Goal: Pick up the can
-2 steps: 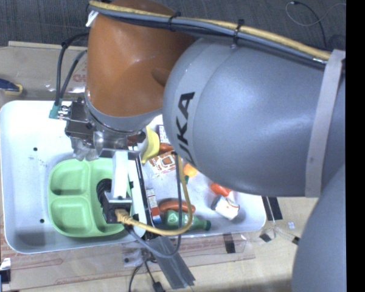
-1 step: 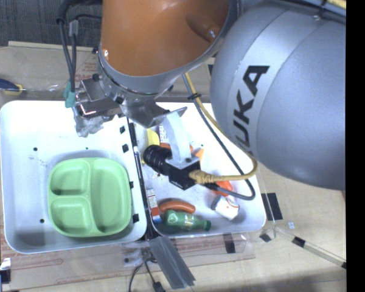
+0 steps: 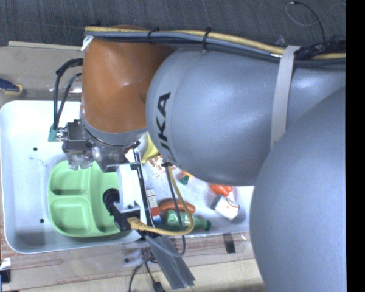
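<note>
My arm's orange band [image 3: 115,84] and grey wrist cover most of the bench. The gripper [image 3: 84,157] hangs below the wrist, over the far edge of a green divided tray [image 3: 73,208] in the left bin [image 3: 18,163]. Its body hides what lies beneath it. In the right bin, just past the divider, a red and green cylindrical item [image 3: 177,215] lies on its side; I cannot tell whether it is the can. The gripper is well to the left of that item.
A small orange piece [image 3: 221,190] and a white object [image 3: 227,208] lie in the right bin next to the red and green item. A yellow scrap [image 3: 151,154] peeks out under the arm. Cables [image 3: 161,227] drape over the divider between the bins.
</note>
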Controlling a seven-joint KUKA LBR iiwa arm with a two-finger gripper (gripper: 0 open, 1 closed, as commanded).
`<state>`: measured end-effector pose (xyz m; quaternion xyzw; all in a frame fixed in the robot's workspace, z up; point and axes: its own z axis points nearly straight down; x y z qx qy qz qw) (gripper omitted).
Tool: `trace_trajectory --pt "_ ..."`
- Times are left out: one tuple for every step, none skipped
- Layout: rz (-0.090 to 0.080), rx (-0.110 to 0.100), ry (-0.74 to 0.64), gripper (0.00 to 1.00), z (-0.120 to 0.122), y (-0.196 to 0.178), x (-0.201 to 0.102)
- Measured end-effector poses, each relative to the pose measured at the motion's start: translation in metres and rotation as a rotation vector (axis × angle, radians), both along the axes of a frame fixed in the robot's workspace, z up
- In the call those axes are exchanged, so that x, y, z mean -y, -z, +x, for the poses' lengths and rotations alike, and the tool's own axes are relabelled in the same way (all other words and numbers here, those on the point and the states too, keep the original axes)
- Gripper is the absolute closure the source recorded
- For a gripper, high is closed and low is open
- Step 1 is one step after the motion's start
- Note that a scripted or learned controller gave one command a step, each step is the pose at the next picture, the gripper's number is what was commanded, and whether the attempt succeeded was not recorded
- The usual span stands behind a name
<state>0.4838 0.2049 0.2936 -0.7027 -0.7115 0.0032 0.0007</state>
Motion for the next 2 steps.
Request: trace_trajectory --pt "-0.001 0.003 0.334 1.0 0.014 0.017 -0.004" --pt "0.004 0.006 0.103 1.0 0.009 -0.1 0.093"
